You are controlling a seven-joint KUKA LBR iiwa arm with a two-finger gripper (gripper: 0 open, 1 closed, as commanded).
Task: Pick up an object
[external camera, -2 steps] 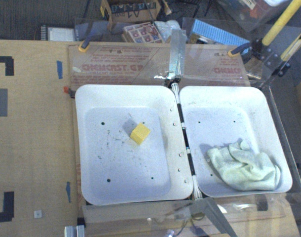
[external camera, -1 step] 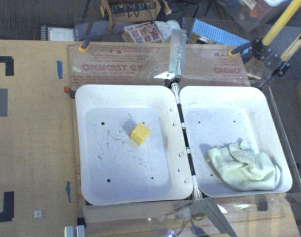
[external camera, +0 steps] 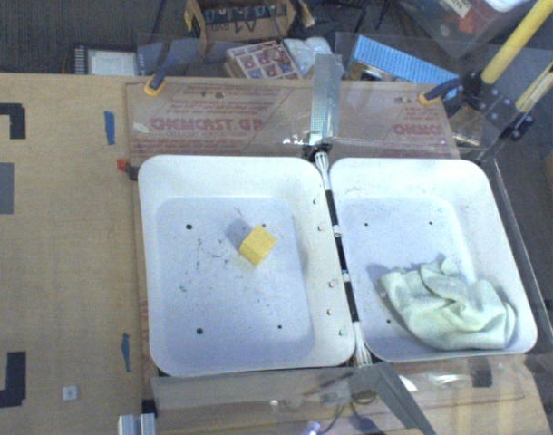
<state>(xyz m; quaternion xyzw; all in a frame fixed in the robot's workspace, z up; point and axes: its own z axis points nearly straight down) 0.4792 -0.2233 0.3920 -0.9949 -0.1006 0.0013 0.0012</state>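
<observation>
A small yellow block (external camera: pixel 257 245) lies near the middle of the left white bin (external camera: pixel 168 188), slightly toward its far side. A crumpled pale green-white cloth (external camera: pixel 449 306) lies in the near right part of the right white bin (external camera: pixel 476 188), reaching almost to that bin's near rim.
A clear plastic wall with clamps (external camera: pixel 295 120) stands behind both bins. Clutter of boxes and a yellow pole (external camera: pixel 526 25) sits beyond it. A wooden bench surface (external camera: pixel 59 243) stretches to the left of the bins.
</observation>
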